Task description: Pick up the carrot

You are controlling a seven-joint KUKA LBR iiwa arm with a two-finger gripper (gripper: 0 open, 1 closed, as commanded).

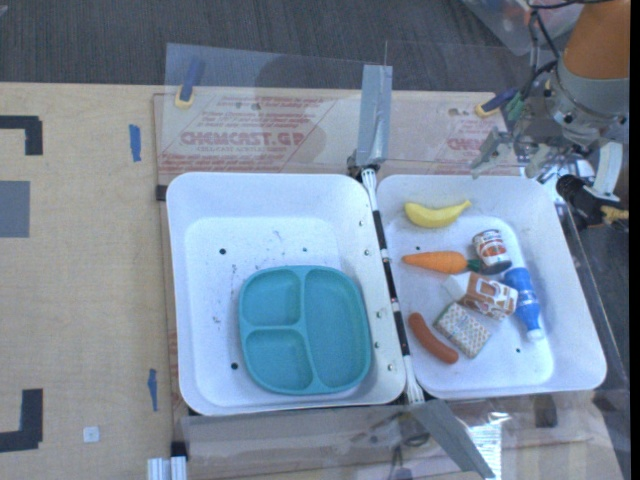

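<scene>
The carrot (436, 262) lies in the right bin (570, 358), near its left wall, long axis roughly 3-to-9 o'clock, green end toward the can. We log the scene by size.

Bench (70, 298): pale wood-grain board with blue tape marks. Two shallow white bins side by side, rounded corners, matte plastic; the left bin (200, 218) is scuffed with dark specks. In it sits a teal tray (303, 330), smooth, rounded, with three compartments.

Arm (598, 38): grey with an orange band, at the 1 o'clock corner of the view. Its gripper (520, 148) hangs over the right bin's far rim; we cannot tell how it is set.

Right bin contents: yellow banana (436, 213), curved, at 12 o'clock from the carrot; blue bottle (525, 303) with white cap; speckled flat packet (465, 328); reddish sausage (432, 338), at 6 o'clock from the carrot; small printed carton (488, 295); short can (489, 247) just beside the carrot's green end at 3 o'clock.

Carrot: orange, tapered, smooth. It lies well apart from the gripper, at about 7 o'clock from it.
</scene>
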